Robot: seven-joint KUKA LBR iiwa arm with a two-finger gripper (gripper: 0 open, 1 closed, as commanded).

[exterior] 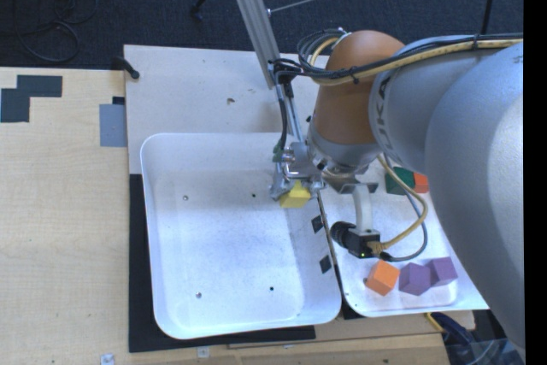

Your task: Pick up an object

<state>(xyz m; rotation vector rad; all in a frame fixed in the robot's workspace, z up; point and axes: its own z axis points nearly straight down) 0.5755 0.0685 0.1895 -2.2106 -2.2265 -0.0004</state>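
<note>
The tool [291, 184] hangs over the right side of the left bin [171, 269], near the wall it shares with the right bin [444, 299]. A yellow block [297, 196] sits pinched between its fingers, just above the bin floor. In the right bin's near corner lie an orange cube [382, 277] and two purple blocks [427, 275], touching each other. A green and orange piece [405, 180] peeks out beside the arm. Both bins rest on the tabletop [60, 226].

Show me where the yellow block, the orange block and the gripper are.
yellow block [296, 197]: camera view, its top face.
orange block [382, 277]: camera view, middle of its top.
gripper [289, 184]: camera view, at its fingertips above the yellow block.
</note>
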